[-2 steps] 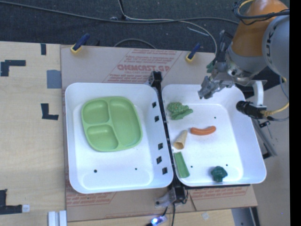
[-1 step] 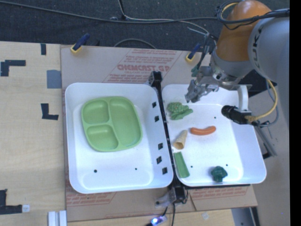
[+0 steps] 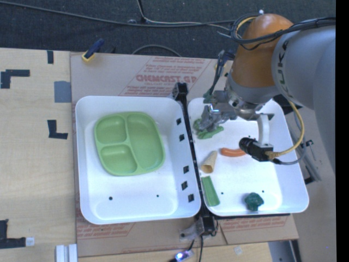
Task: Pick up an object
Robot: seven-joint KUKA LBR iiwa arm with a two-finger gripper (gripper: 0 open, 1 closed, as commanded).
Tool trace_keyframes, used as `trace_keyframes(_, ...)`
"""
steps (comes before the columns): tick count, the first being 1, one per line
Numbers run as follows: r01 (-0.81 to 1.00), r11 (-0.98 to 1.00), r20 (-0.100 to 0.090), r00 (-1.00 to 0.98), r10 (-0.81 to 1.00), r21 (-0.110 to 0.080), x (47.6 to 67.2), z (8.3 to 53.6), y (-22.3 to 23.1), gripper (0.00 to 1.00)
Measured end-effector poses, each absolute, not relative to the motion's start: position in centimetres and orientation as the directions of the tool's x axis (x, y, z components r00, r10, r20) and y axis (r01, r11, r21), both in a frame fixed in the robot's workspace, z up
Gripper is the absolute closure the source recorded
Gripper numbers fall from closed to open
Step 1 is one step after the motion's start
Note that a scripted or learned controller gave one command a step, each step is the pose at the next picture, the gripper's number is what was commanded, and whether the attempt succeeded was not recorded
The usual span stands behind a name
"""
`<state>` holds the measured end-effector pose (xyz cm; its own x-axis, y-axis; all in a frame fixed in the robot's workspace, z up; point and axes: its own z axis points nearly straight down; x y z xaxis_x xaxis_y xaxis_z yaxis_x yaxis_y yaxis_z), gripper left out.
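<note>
In the right bin lie several small toy foods: a green leafy piece near the far left corner, an orange carrot, a beige cone, a green stick along the left wall, and a dark green broccoli at the front. My gripper hangs low right over the leafy piece and hides part of it. I cannot tell whether it touches the piece.
The left bin holds a light green divided plate. A black divider with clips runs between the bins. A black cable fitting on the arm hangs above the carrot's right end.
</note>
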<state>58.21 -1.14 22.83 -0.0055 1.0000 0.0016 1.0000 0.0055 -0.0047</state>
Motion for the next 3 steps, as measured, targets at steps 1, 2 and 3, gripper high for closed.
trace_keyframes(1, 1.0, 0.006, 0.001, -0.006, 1.0, -0.005, 56.3, 21.8, 4.0, 1.0)
trace_keyframes(2, 1.0, 0.008, 0.002, -0.008, 1.0, -0.004, 53.4, 22.7, 9.5, 1.0)
trace_keyframes(3, 1.0, 0.003, 0.0, -0.003, 1.0, -0.003, 53.6, 22.6, 9.1, 0.0)
